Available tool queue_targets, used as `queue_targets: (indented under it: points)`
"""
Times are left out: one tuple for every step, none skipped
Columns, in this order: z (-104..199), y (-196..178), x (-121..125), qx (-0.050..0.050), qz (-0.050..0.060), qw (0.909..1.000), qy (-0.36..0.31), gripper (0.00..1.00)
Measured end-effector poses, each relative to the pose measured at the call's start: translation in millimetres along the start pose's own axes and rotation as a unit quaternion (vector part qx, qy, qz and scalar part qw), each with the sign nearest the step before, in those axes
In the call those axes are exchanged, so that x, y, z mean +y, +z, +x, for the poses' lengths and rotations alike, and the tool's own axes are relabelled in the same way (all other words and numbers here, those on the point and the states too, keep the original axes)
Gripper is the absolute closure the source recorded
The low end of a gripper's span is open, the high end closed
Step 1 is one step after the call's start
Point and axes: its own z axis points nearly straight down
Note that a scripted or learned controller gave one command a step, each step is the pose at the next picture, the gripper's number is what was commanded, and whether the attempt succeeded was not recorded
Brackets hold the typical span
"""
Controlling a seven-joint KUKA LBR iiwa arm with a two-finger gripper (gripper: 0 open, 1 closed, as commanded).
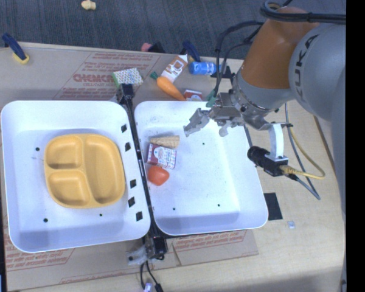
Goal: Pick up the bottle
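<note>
My claw (208, 122) hangs over the upper part of the right bin (231, 215), its two fingers spread apart with nothing between them; one finger (193, 123) reaches toward the middle of the bench, the other sits closer to my wrist. The bottle (174, 69) is not in either bin: it lies on its side on the cardboard (79, 75) behind the right bin, just past the bin's far rim, and well apart from my claw. Its long axis runs at a slant, from the lower left up toward the upper right, with the orange end low and left and the pale labelled end higher up. A carrot (170, 88) lies just beside it, nearer the bin rim, and a blue can (202, 68) rests just off the bottle's upper end. Inside the right bin, near the left wall, I see a cone (164, 141), a small red-and-white packet (162, 156) touching it from below, and a tomato (159, 175) under that. The left bin (12, 224) holds a yellow divided tray (84, 169).
</note>
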Motion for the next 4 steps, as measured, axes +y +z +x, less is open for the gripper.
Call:
queue_targets:
  points:
    - [0,-10,0,0.0,0.001,1.0,-0.002,1.0]
    - [-7,106,-60,0.001,0.001,0.9994,0.034,1.0]
    - [-9,111,-92,0.001,0.0,0.9988,-0.049,1.0]
    - [-43,39,-92,0.0,-0.002,0.996,-0.089,1.0]
